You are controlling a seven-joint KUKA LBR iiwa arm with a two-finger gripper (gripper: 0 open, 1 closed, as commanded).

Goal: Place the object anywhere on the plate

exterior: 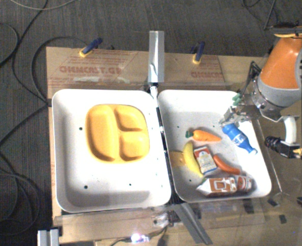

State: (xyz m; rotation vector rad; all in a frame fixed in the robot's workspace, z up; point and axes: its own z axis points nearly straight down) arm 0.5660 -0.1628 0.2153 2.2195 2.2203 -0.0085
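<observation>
Bottle (pixel 239 137), blue, lies tilted in the right bin (pixel 212 99), right of the carrot (pixel 206 135); likely light, stiff, slippery, best pinched across its body. Gripper (pixel 234 115) hovers just above it; finger spread unclear. Yellow plate (pixel 117 132) sits in the left bin (pixel 68 152).

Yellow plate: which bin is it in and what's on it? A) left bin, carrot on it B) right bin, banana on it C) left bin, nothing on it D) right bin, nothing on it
C: the yellow plate sits in the left bin with its compartments bare, while the carrot and banana lie in the right bin.
</observation>
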